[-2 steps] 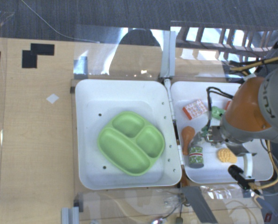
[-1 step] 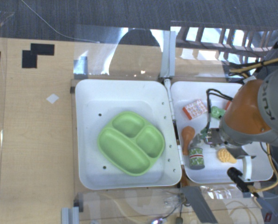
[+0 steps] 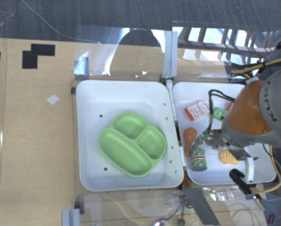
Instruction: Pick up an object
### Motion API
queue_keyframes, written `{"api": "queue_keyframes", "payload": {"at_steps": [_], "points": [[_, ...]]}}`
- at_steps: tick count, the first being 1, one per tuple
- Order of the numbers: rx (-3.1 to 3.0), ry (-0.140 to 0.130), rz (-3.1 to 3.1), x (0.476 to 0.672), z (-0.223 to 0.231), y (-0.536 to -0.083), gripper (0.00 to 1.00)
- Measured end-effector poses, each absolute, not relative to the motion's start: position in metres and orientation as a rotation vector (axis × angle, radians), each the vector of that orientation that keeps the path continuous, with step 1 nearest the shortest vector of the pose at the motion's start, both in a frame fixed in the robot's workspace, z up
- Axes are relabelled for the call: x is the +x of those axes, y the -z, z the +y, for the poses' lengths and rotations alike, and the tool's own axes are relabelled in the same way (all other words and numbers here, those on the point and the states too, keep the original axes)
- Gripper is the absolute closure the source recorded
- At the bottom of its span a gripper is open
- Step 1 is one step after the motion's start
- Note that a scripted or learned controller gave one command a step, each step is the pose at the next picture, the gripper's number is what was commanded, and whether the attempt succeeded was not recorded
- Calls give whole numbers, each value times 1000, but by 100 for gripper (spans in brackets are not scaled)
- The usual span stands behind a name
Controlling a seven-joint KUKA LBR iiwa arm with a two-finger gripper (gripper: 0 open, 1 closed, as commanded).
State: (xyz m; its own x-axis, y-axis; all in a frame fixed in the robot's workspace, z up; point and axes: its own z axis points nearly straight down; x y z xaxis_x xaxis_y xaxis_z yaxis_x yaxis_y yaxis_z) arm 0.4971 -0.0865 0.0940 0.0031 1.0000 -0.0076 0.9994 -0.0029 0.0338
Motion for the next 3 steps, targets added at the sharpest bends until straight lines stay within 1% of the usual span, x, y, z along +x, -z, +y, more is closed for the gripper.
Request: {"api": "queue_keyframes", "payload": {"at_steps": [3], "points": [[2204, -30, 2201, 497, -87, -94, 0]]}}
